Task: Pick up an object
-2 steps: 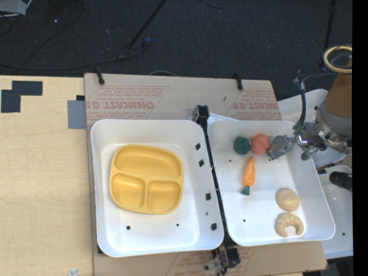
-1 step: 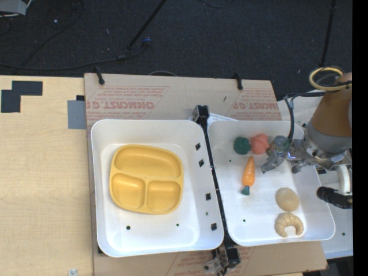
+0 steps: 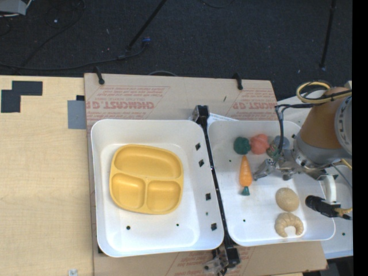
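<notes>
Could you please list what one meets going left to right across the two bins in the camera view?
Yellow tray → green ball, carrot → claw → croissant.

The cardboard sheet (image 3: 132, 99) bears upside-down red lettering, not clearly legible.

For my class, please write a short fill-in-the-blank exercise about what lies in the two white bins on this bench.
1. The yellow tray has ____ compartments.
2. The tray lies in the ____ bin in the camera view.
3. The carrot in the right bin is coloured ____ with a green end.
4. The croissant lies just below the ____ bread roll.

Missing words: three; left; orange; round
</notes>
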Controlling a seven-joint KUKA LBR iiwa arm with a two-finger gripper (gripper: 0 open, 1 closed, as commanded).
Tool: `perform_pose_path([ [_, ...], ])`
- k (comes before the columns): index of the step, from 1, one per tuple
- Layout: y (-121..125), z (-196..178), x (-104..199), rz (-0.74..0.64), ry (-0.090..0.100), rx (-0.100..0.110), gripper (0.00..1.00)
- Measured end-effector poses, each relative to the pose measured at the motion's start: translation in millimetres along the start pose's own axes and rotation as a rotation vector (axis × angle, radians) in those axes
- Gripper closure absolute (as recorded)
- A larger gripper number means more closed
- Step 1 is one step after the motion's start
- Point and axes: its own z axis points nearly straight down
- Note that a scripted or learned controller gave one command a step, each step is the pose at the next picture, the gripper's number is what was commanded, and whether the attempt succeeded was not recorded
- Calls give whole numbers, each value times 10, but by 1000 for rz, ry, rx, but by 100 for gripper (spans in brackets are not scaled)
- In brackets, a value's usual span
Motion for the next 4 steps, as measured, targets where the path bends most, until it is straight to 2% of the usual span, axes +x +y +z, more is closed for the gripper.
perform_pose_path([
  [1,7,-133,-9,2,0,-2,100],
  [2,-12,-650,91,-2,-1,-5,100],
  [3,-97,-1178,54,2,-2,-6,100],
  [4,-95,-1279,48,-1,-1,-3,100],
])
